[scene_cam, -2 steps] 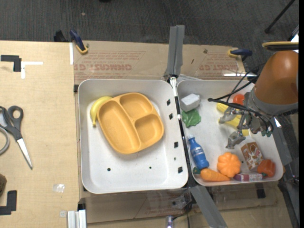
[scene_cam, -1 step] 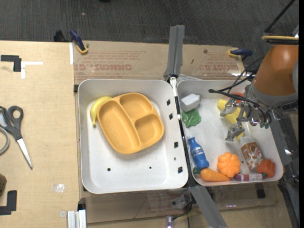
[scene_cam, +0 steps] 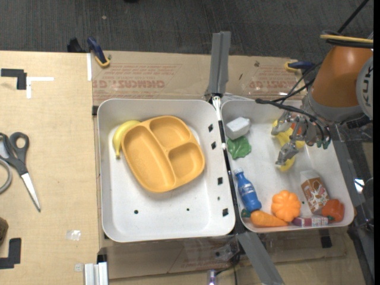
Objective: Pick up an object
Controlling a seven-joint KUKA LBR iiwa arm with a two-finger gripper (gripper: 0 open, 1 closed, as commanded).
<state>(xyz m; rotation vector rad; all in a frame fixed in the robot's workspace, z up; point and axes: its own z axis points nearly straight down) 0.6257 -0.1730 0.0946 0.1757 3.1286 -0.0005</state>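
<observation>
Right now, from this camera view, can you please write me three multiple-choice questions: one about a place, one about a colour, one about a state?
1. Where does the orange divided plate lie?
A. in the left bin
B. in the right bin
C. on the bench beside the scissors

2. What colour is the bottle in the right bin?
A. red
B. blue
C. black

3. How does the bottle rest?
A. upright
B. on its side
C. on top of the plate

Answers:
1 A: the plate fills much of the left bin.
2 B: its body is blue, with a white cap end.
3 B: it lies flat along the right bin's left wall.
</observation>
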